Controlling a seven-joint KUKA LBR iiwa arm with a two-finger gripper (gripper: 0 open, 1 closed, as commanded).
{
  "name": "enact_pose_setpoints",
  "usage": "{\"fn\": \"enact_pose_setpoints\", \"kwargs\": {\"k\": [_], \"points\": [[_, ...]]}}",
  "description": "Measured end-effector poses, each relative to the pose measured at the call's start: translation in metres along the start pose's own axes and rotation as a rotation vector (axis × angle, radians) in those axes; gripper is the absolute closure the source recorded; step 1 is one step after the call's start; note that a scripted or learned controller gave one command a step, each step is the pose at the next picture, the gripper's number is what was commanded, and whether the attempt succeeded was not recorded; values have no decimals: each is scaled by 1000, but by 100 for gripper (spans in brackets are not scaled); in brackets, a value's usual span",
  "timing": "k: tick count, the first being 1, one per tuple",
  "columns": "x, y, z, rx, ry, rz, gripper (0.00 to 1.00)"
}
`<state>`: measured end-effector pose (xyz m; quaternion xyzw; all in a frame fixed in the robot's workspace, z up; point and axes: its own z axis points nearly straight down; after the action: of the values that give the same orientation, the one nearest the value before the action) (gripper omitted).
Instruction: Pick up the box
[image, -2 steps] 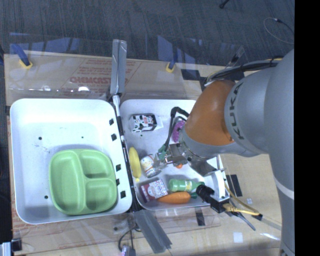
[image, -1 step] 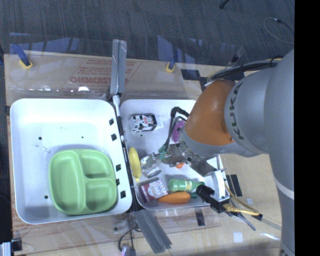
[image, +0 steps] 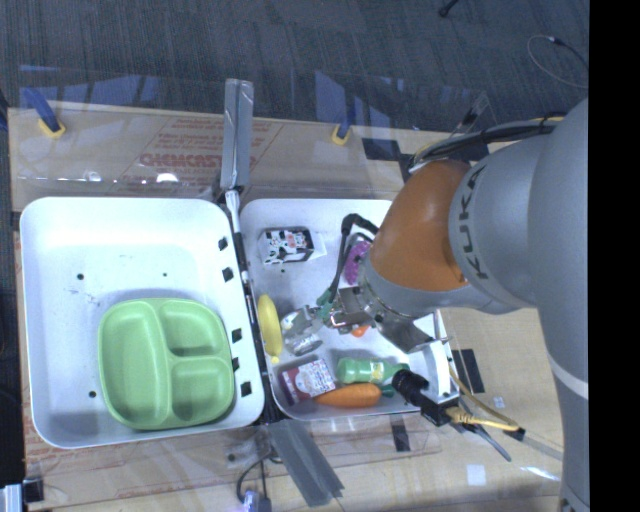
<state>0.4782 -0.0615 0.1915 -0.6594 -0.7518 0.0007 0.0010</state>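
The arm hangs over the right bin, covering much of its right side. The left bin carries a green tray toward its front edge. The box lies near the right bin's back-left corner, with bare floor around it. The gripper sits mid-bin above clutter; how its hand stands I cannot tell. Risk: descending here, it would likely hit the banana, packet or carrot instead
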Motion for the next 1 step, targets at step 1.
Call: {"fn": "enact_pose_setpoints", "kwargs": {"k": [1], "points": [[3, 127, 1, 2, 0, 208, 0]]}}
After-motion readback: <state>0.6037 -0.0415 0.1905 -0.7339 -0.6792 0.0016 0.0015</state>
